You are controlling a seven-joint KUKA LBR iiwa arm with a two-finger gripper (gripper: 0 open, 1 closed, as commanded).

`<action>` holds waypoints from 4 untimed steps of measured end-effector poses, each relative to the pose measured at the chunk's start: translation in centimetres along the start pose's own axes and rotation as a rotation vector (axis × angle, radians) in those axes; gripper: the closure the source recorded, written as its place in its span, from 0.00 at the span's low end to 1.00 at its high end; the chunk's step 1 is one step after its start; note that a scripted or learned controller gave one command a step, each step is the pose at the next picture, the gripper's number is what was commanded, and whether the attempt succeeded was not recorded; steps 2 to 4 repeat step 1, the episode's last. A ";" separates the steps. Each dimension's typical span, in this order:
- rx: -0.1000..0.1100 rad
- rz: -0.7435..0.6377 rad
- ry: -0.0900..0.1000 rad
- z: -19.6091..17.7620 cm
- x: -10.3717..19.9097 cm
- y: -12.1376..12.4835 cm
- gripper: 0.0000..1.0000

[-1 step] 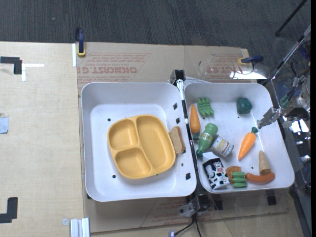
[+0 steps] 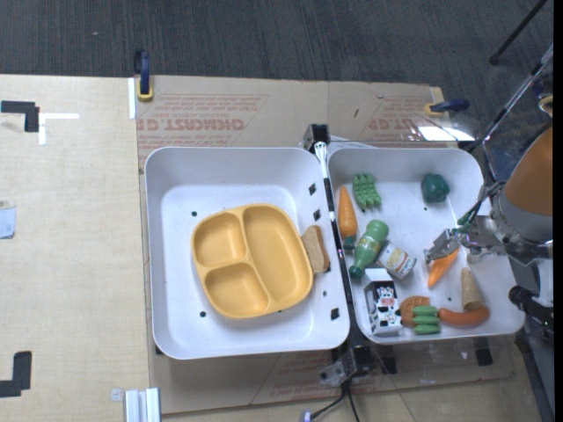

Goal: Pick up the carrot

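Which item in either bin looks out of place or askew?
The slice of bread in the left bin leans tilted against the yellow divided plate's right rim, off the plate instead of in a compartment.

The grey arm with its orange band [image 2: 538,183] is cut off by the right edge of the frame, so most of its length is out of sight. The small metal two-finger gripper [image 2: 442,246] at middle right is too small and blurred to tell how its fingers stand, and it covers the upper end of the small orange piece [image 2: 439,271] below it. The print on the black-and-white carton [image 2: 383,307] and on the small labelled jar [image 2: 398,261] at lower right is too small to read.
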State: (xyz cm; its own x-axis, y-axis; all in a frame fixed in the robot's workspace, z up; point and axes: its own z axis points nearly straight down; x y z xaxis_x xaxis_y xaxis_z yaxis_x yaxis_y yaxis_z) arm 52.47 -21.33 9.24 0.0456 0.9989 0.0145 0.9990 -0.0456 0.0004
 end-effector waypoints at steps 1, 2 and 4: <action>-0.002 0.004 -0.007 -0.9 -0.3 0.0 1.00; -0.002 0.004 -0.007 -0.9 -0.3 0.0 1.00; -0.002 0.004 -0.007 -0.9 -0.3 0.0 1.00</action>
